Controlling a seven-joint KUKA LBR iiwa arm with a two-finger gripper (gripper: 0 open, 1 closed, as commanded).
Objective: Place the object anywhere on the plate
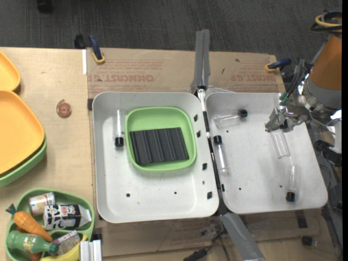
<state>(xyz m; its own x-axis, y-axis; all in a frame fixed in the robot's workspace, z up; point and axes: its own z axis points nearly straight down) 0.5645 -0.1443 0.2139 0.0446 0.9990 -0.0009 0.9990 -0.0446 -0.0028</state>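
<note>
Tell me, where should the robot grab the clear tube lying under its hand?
Probably around the middle of the clear tube, coming straight down from above. It lies flat in the right bin, long and thin, so the end effector should close across its narrow width.

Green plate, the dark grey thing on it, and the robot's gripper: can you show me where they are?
green plate (134, 121), camera view, on its left rim.
dark ribbed mat (161, 144), camera view, on its middle.
gripper (277, 123), camera view, at its tip over the right bin.
</note>
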